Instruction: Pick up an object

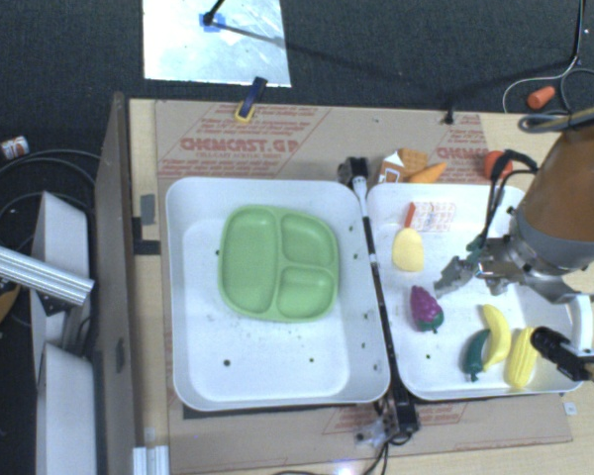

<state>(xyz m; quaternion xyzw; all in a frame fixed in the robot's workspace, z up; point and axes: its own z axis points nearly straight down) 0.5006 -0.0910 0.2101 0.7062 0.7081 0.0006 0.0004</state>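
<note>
Gripper (pixel 453 273) poised low over right bin (pixel 445 384), nothing visibly between fingers; open or closed, impossible to tell. Purple toy (pixel 426 309) just below-left, yellow piece (pixel 408 250) just beside, banana (pixel 494 332) near. Approach step, apparently; next: centring over one object, descending, closing.

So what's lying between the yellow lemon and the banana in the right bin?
In the camera view, the purple eggplant toy lies between the lemon and the banana, slightly toward the divider, on the right bin's white floor.
</note>
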